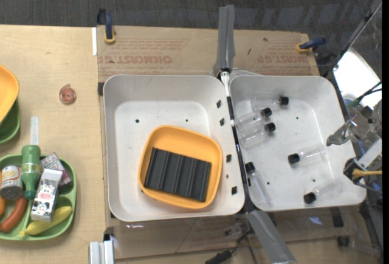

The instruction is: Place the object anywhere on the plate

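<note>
In the left bin, orange plate carrying a black ribbed object, right bin holding clear, black-capped vials, gripper apparently at right edge, fingers' state cannot be told.

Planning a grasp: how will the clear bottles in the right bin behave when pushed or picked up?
The clear bottles lie on their sides, so they would probably roll. They look see-through and so likely light. Smooth plastic may slip in the end effector.
</note>
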Robot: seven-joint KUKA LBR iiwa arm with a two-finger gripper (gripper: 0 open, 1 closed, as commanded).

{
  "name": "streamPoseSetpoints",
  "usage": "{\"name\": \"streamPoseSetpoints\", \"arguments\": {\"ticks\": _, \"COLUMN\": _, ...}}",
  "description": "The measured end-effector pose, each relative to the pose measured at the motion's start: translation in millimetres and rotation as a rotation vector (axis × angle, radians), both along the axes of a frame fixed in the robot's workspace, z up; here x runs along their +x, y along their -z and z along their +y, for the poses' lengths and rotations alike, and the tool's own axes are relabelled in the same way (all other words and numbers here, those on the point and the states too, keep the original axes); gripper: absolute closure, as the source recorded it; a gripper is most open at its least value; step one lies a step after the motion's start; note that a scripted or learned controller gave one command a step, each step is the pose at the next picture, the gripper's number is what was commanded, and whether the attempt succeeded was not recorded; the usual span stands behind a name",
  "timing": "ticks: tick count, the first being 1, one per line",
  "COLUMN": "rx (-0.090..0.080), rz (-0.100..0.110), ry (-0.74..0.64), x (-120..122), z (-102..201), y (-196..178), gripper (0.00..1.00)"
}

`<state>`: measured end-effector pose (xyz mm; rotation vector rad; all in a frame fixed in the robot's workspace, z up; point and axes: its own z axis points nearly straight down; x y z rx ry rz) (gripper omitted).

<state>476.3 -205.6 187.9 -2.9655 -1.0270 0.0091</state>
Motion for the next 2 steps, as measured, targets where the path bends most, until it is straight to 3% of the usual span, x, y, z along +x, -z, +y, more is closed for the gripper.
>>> {"name": "streamPoseSetpoints", "arguments": {"ticks": 2, "rx": 0.000, "rz": -0.001, "ry": 0.054, "x": 1, "z": 15, "y": -6, "gripper": 0.00}}
